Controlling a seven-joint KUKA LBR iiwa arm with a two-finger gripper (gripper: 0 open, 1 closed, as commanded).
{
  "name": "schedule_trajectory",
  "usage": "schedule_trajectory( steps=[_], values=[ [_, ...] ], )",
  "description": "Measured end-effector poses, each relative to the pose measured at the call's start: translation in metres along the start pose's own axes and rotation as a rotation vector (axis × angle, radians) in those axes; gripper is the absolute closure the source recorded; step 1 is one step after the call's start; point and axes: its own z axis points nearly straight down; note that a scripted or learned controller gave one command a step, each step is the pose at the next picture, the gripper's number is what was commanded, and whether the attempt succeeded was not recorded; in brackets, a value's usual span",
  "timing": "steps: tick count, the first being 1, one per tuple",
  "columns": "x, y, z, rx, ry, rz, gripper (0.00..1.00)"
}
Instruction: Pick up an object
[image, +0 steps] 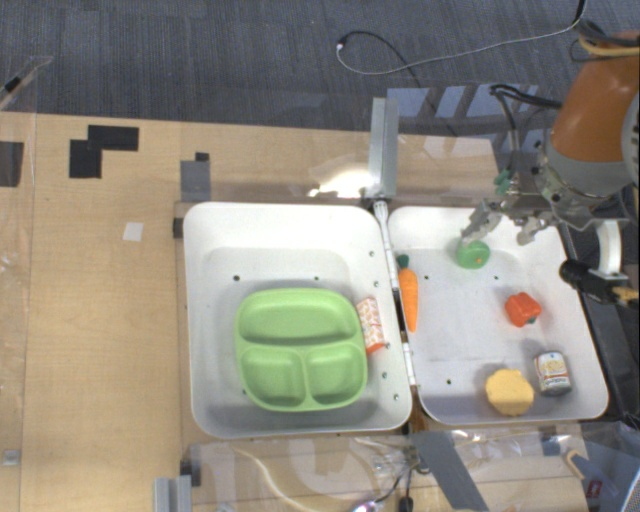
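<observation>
In the right bin lie an orange carrot by the left wall, a small green round object near the back, a red object, a yellow lump and a small can at the front. My gripper hangs over the back of this bin, open, with its fingers spread wide and nothing between them. Its left finger is just above and beside the green round object.
The left bin holds a green divided plate and a small striped packet against its right wall. A metal post stands behind the divider between the bins. The arm's orange band is at the right.
</observation>
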Motion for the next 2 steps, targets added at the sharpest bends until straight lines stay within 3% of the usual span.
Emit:
schedule_trajectory(
  steps=[1,2],
  values=[
    [0.009,0.009,-0.141,-0.005,-0.001,-0.181,0.00],
    [0.013,0.041,0.013,0.001,0.001,-0.194,0.00]
  ],
)
